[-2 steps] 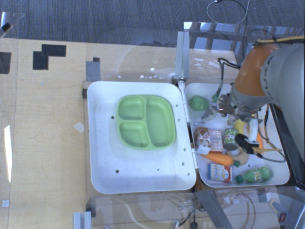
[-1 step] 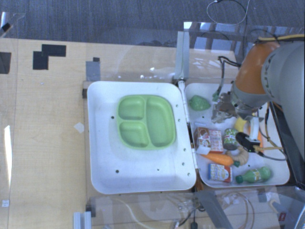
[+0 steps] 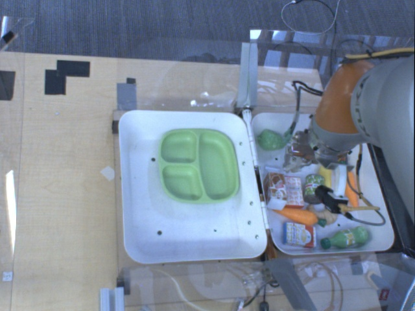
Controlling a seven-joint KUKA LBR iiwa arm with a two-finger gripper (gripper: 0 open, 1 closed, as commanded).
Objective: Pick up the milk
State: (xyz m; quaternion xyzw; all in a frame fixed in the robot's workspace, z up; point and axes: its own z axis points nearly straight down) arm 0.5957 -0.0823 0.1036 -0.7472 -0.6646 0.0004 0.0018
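Note:
The milk looks like the white carton with red print [image 3: 284,188], lying flat in the middle left of the right bin [image 3: 382,238]. My gripper [image 3: 299,149] hangs under the grey and orange arm, over the upper part of that bin. It is just up and to the right of the carton, and nothing shows between its fingers. The arm hides the bin's upper right corner.
Around the carton lie a green vegetable [image 3: 269,139], a green can [image 3: 314,185], a carrot [image 3: 299,216], a small red-edged box [image 3: 298,234] and a green bottle [image 3: 347,238]. The left bin [image 3: 139,225] holds a green divided plate [image 3: 198,165].

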